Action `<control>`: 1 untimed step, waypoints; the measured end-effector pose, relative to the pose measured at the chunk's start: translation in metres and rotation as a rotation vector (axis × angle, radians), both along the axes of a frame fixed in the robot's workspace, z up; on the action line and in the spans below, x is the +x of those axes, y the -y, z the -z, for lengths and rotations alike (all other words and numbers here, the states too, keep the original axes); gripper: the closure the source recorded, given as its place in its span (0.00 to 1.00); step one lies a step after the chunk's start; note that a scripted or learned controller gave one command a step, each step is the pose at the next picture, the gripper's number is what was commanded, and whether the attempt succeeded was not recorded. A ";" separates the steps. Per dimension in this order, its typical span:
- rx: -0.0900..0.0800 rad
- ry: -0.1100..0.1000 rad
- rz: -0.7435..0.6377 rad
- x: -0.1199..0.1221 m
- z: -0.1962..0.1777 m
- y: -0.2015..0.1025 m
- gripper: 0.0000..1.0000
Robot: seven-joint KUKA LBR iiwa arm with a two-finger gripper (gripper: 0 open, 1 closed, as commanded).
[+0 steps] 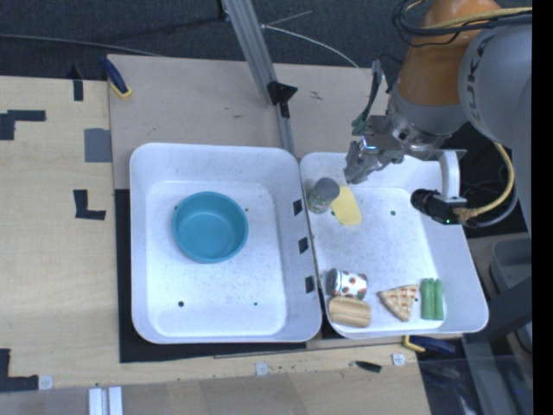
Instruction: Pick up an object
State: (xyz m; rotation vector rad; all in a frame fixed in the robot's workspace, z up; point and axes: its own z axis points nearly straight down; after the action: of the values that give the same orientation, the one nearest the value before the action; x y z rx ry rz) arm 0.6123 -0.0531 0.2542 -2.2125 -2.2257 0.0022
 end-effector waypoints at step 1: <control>0.000 0.002 -0.001 0.010 0.006 -0.055 1.00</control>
State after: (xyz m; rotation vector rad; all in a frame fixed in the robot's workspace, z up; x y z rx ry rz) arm 0.6225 0.0014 0.2486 -2.2121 -2.2278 0.0006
